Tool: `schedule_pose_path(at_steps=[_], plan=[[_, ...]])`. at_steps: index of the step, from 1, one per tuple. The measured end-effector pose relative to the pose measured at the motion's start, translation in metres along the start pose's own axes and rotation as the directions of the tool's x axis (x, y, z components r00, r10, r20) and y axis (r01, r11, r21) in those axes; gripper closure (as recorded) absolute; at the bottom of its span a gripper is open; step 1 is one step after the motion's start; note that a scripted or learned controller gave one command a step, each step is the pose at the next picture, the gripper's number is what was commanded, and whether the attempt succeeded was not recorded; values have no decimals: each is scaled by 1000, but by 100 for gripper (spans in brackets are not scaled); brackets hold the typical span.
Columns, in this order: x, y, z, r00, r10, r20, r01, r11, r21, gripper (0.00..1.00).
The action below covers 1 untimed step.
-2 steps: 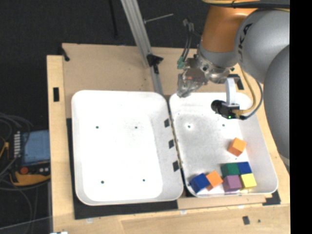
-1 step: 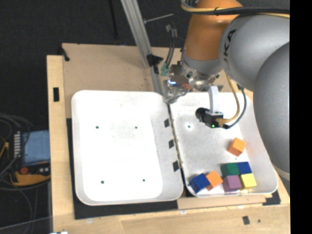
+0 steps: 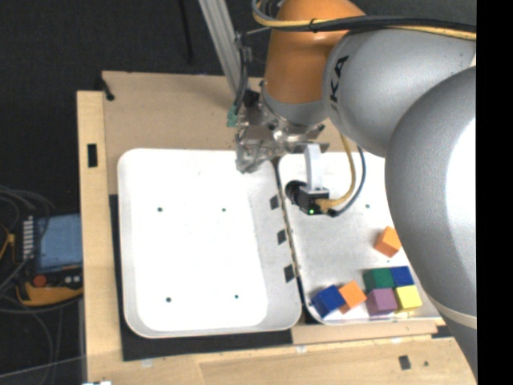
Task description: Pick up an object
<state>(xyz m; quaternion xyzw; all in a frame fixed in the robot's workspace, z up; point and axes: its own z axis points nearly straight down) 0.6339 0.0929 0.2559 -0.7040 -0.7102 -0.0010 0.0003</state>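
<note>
Overhead, you see the gripper [image 3: 255, 152] at the far rim of the left bin [image 3: 196, 239], near the divide between the two bins, with the grey arm [image 3: 401, 95] and its orange band [image 3: 309, 42] crossing above the right bin [image 3: 337, 247]. Whether the gripper is spread or closed cannot be told from this angle, and nothing is seen in its grasp. The candidate objects lie well apart from it in the right bin: an orange block [image 3: 388, 241] by itself, and a cluster at the near edge comprising a blue block [image 3: 329, 299], a second orange block [image 3: 353, 294], a green block [image 3: 379, 280], a purple block [image 3: 383, 301] and a yellow block [image 3: 409, 297]. Judge the task as not yet accomplished: approach, grasp and lift all remain.
</note>
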Motion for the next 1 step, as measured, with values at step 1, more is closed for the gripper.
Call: schedule_pose_path(at_steps=[1], plan=[[-4,0,0,1000,7,0,-7,1000,0,0]])
